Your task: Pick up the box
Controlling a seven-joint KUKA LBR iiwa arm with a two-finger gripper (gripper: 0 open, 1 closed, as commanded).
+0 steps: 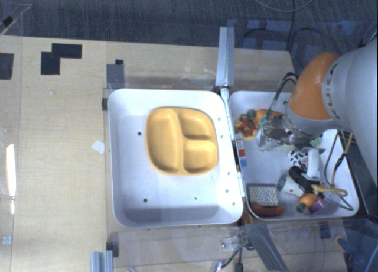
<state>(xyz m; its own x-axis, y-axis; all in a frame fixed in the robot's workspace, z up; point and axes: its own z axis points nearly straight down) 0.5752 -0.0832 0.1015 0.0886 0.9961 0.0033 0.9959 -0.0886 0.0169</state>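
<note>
the gripper [273, 138] hangs low in the upper part of the right bin [353, 189], beside a colourful box [248, 123] at the bin's upper left; whether it is released or clenched i cannot tell. the left bin [127, 194] holds a yellow divided tray [180, 141]. small items lie along the right bin's lower edge.

A smooth matt yellow plastic tray [181, 141] lies in a glossy white plastic bin [127, 194] on the pale wooden bench [59, 146].
</note>
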